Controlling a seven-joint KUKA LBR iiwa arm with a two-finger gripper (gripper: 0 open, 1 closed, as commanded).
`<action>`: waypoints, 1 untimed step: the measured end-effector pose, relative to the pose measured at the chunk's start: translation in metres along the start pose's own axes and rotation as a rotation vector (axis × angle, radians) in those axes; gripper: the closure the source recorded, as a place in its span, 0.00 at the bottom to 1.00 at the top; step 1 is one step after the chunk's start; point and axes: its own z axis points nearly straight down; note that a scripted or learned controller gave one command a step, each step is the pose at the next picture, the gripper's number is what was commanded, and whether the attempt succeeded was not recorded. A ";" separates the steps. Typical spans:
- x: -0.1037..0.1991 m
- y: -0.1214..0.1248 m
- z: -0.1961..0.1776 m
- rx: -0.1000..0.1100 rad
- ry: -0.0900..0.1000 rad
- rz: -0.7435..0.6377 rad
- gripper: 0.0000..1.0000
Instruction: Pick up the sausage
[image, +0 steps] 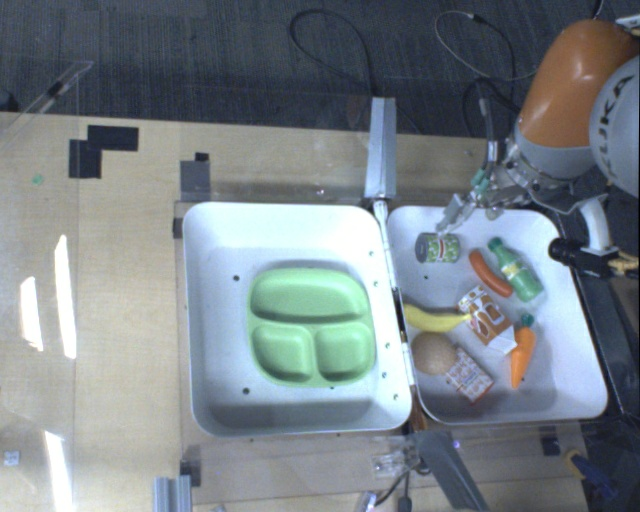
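Starting at the left, you are looking at the left bin (200, 300), which is carrying a green divided tray (310, 322) in its middle; nothing there is bearing on the move.

Moving right, the right bin (590, 385) is holding everything that matters. A banana (436, 318) is lying along its left wall, with a brown round thing (434, 353) just below it and a small printed packet (468, 375) beside that. A small can (438, 247) is sitting near the bin's top left corner. The jaws (462, 208) are hovering just above and to the right of that can, over the bin's top edge; you are seeing them slightly spread, with nothing between them.

The sausage (490, 273) is lying below and to the right of the jaws, near the bin's upper middle, its long axis running from upper left to lower right. So the jaws are needing to travel down and right, probably closing across that slant.

Crowding is the worry: a green bottle (516, 269) is lying parallel just beside the sausage on its right, and a small carton (486, 315) is sitting close below its lower end. A carrot (522, 352) is lying further toward the bin's right edge.
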 end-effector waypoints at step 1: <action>-0.032 -0.024 0.107 0.002 0.001 -0.023 0.00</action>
